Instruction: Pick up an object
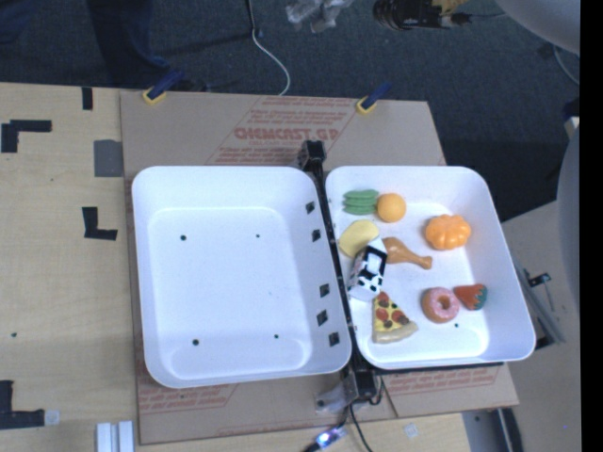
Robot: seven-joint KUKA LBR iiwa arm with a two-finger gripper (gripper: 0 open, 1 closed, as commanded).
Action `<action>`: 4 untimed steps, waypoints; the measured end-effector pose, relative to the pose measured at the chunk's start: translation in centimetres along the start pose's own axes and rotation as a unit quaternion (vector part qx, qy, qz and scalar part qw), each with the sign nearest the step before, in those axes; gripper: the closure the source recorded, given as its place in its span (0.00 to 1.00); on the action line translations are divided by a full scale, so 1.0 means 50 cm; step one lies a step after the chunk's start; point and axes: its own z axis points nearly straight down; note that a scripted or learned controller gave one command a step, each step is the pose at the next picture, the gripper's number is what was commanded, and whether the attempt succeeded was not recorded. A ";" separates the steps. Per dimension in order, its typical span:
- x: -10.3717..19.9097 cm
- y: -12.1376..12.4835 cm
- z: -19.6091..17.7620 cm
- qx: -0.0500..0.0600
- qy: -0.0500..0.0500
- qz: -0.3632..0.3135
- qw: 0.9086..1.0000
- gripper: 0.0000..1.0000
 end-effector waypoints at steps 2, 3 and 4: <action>-0.013 -0.006 0.064 0.005 -0.002 0.005 1.000 1.00; -0.156 -0.025 0.002 0.006 -0.002 0.005 1.000 1.00; -0.312 -0.054 0.001 0.008 -0.002 0.005 1.000 1.00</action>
